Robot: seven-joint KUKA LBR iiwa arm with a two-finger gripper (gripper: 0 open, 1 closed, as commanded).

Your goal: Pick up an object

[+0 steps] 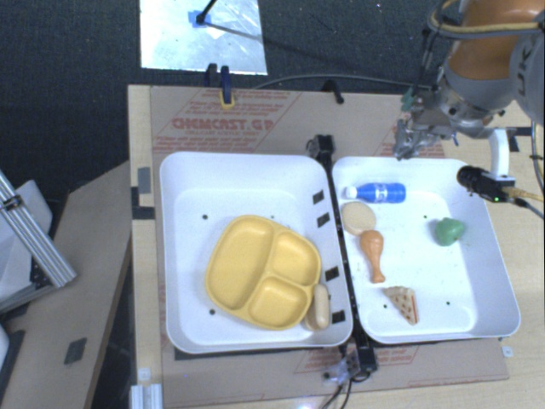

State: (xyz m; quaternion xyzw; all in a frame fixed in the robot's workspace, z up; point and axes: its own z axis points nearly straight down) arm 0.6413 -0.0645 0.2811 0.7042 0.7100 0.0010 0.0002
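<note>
In the right bin [477, 313] lie a blue bottle [379, 192] on its side, a round beige bun [358, 218], a chicken drumstick [372, 254], a pizza-like wedge [402, 303] and a green lump [449, 230]. My gripper [413, 143] hangs over the far rim of that bin, up and to the right of the bottle and apart from every object. Nothing can be seen under it. The orange-banded wrist [490, 24] rises behind it at the upper right.
The left bin [196, 186] holds a yellow divided plate [264, 271] and a small bread roll [320, 305] against the plate's right edge. A black clip [322, 147] sits where the bins meet at the back. Cables run along the right bin's far right corner [490, 186].
</note>
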